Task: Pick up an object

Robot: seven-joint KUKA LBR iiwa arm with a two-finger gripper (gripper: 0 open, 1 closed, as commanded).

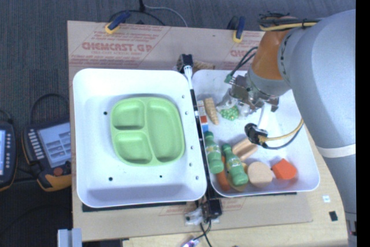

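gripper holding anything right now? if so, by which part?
Cannot tell. The gripper sits low in the right bin, just above the small green item, but the wrist hides whether anything is between its tips.

Your green three-compartment plastic tray lies in the left white bin. The right white bin holds the toy food pile along its near edge, with the gripper behind it.

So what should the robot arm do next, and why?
Probably go straight down a little. The gripper hangs over the right bin, just above a small green thing by the bin's far end. Nothing shows between its fingers, so lowering onto that piece looks like the shortest way to a grab.
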